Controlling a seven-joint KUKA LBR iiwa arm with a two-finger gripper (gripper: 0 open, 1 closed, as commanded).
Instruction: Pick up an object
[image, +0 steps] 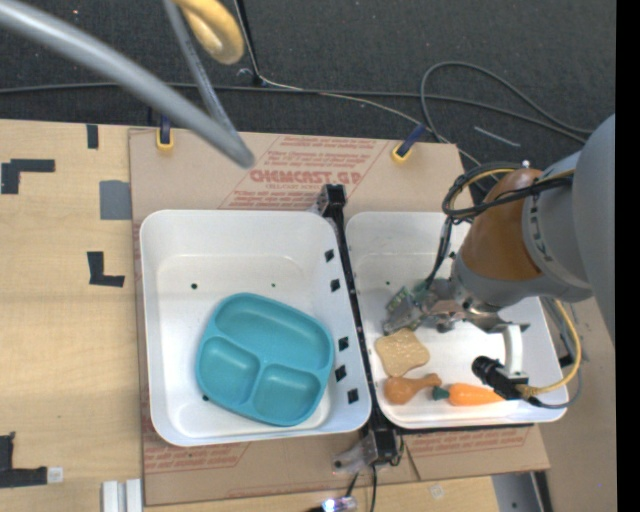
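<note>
Tool (412, 308) low in right bin (400, 235), grip state unclear; cracker (401, 352) just below-left, carrot (473, 395) lying sideways farther down.

The grey arm (585, 215) enters from the right edge of the frame and fills the middle right, bending down and to the left. Its orange band (500, 240) sits right of centre, just above the wrist. Below the band the claw (420, 308) points down and left, low at centre right; its finger state cannot be made out.
</note>
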